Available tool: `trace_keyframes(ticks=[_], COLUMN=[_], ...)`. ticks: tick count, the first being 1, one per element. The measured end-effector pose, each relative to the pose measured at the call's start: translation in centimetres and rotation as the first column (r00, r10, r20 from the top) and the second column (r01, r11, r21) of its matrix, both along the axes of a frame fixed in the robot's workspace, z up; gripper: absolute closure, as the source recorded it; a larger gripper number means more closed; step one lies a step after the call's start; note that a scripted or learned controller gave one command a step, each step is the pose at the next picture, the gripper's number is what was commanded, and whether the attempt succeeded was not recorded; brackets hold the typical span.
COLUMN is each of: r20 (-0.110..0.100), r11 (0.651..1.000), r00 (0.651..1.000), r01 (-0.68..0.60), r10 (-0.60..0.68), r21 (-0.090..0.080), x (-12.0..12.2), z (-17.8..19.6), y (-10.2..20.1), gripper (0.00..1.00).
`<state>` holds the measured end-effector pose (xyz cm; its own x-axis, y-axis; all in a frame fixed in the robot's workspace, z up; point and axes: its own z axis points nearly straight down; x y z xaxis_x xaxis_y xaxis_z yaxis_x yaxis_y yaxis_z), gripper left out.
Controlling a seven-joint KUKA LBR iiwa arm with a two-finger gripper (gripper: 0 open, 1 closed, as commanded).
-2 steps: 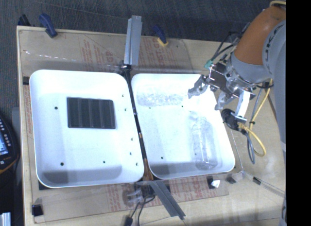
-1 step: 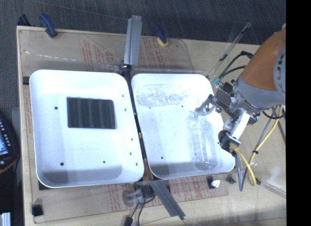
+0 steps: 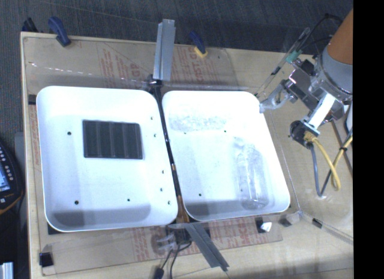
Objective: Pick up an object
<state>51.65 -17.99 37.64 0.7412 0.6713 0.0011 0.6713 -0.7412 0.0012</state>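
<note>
Nearest the camera: a grey metal bracket [image 3: 204, 249] with cabling at the bench's front edge, below the seam between the two bins. Left bin [image 3: 54, 152] holds a dark ribbed rectangular block [image 3: 113, 140], lying flat in the upper-middle of the bin floor, apart from all walls. Right bin [image 3: 198, 206] holds a clear plastic bottle [image 3: 250, 174] lying on its side along the right wall, long axis running roughly front to back, hard to make out against the white. A faint crinkly clear patch [image 3: 195, 122] sits near the right bin's back wall, possibly film or plastic, too pale to identify. Arm [image 3: 336, 74] sits at the right edge, outside the bins, above bare bench, wrist cluttered with cables and a yellow hose [image 3: 330, 158]. Gripper [image 3: 270, 101] points toward the right bin's back right corner, just outside the rim; nothing visibly held, and how far the claw is open cannot be told. Blue clamps [image 3: 60, 32] on the bench's back edge.
</note>
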Motion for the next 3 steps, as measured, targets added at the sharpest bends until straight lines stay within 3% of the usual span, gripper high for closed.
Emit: trace_keyframes(ticks=[1,2,3], r20=[-0.005,-0.005,-0.008], r11=[0.997,0.985,0.911], r00=[0.997,0.985,0.911], r01=[-0.073,0.170,0.412], r10=[0.073,-0.170,-0.412], r21=[0.002,0.002,-0.002], x=[-3.5,-1.3,-3.5], z=[-2.1,-3.4,-9.2], y=[-2.8,7.9,15.5], gripper=[0.00,0.00,0.00])
